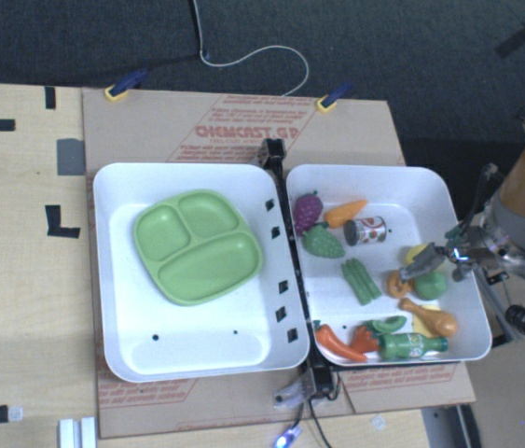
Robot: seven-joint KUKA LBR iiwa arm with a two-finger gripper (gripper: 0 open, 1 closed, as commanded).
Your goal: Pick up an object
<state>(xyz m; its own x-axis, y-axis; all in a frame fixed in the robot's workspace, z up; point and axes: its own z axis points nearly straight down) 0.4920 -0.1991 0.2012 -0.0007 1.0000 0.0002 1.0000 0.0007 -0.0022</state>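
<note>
Reaching in from the right, the gripper [427, 264] hangs over the right bin [430, 187], its grip state unreadable. Beneath it a yellow piece [418, 252] and green ball [431, 287] lie partly hidden; green tray [199, 245] fills the left bin [113, 250].

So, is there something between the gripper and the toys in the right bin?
Nothing visible does. The gripper is already low over the right bin, right at the yellow and green toys near its right wall. Other toys crowd close around.
</note>
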